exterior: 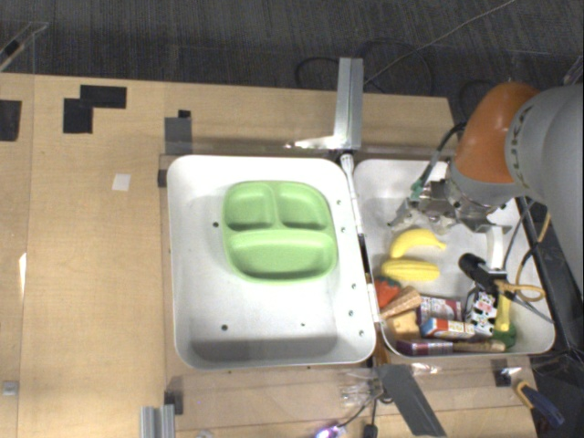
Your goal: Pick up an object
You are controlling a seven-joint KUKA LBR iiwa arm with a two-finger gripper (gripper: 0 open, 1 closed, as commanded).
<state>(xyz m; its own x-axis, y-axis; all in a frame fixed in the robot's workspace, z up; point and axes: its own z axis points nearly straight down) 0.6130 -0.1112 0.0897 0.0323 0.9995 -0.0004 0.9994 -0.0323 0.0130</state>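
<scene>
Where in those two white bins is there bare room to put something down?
Left bin: bare floor all round the green divided plate, widest along the near wall. Right bin: a bare strip at the far wall, beside the arm. Its near end is crowded: bananas, boxes and pens.

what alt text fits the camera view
The gripper hangs over the right bin, just above two bananas and a jumble of small items. The left bin holds a green tray.
</scene>
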